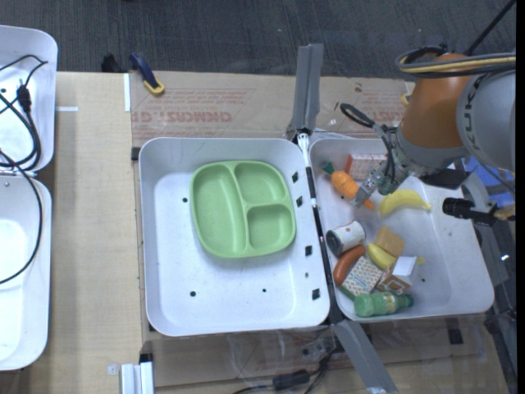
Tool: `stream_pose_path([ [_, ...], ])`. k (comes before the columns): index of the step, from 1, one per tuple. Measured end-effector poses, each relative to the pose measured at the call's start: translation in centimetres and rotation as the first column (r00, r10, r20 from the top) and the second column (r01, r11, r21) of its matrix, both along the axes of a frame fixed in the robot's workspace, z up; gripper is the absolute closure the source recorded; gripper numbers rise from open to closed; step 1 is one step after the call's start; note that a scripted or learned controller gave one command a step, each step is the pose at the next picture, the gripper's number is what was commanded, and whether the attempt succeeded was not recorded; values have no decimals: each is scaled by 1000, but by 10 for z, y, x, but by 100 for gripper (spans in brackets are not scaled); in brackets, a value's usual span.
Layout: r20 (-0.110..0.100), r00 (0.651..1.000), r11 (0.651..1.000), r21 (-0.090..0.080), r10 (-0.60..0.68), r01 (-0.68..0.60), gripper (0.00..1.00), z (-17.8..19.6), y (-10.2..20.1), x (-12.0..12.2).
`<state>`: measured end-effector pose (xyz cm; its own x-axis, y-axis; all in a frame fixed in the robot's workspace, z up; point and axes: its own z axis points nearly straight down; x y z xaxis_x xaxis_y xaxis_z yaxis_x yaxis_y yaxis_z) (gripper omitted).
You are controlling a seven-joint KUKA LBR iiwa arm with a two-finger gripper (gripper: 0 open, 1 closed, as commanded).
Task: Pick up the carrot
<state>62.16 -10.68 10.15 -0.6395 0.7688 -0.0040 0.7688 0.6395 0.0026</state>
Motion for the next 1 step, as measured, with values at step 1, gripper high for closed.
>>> stream_pose_path([
  [1, -2, 1000, 1000, 0, 1, -1, 100, 95, 55, 7],
])
